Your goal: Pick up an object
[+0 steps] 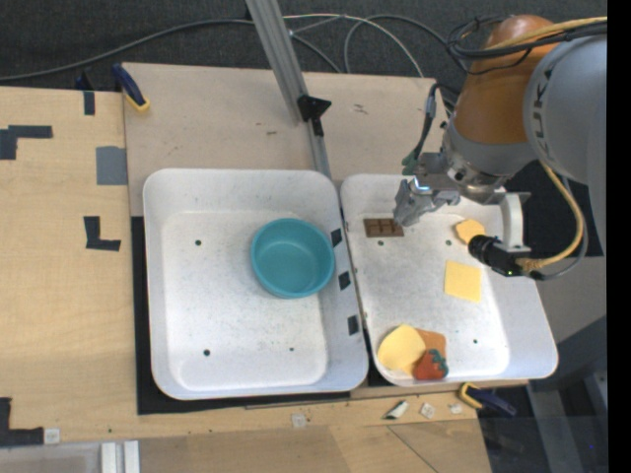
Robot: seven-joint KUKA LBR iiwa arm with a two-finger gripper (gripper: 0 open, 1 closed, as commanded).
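My gripper [406,211] hangs over the far left part of the right bin [513,358], just right of and above a small brown chocolate-like block [383,229]. Nothing shows between the fingers. In the same bin lie a small yellow-orange piece [469,232] near the far right, a flat yellow square [463,281] in the middle, and at the near edge a yellow wedge [399,347] with an orange piece [434,343] and a red strawberry-like item [430,366]. A teal bowl [292,256] stands in the left bin [197,363].
A grey pole [286,67] slants up from between the bins at the back. Cables [394,37] run over the dark floor behind the bench. Small clamps sit at the far left corner [130,87] and near front edge [478,397].
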